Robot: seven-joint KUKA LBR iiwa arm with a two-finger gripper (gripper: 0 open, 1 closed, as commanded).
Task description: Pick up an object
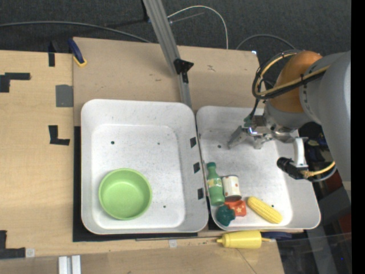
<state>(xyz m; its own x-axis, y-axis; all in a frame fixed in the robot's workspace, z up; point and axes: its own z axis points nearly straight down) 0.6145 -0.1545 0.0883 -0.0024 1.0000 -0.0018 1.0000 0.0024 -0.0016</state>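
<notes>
Two white bins sit side by side on a tan wooden bench. The left bin (137,110) has a round green bowl (125,193) in its near left corner, open side up. The right bin (296,213) has a small pile of toys along its near edge. A green bottle (214,186) lies close to the wall between the two bins, with its cap pointing away from us. Just beside it is a little white can with a red band (231,185). Below those are a dark green toy pepper (225,216) and a small red toy (239,208) (too small to tell what it is), and they touch each other. A yellow corn cob (263,209) lies at a slant just to the right of them. A yellow bottle (242,240) lies on its side on the bench, just outside the near rim of the right bin. The grey arm with its orange band (300,76) comes in from the right. Its gripper (242,134) hangs over the far part of the right bin, well apart from the toys. Its fingers (235,137) are spread wide and there is nothing between them. A grey metal pole (165,33) slants across the back of the bench.
</notes>
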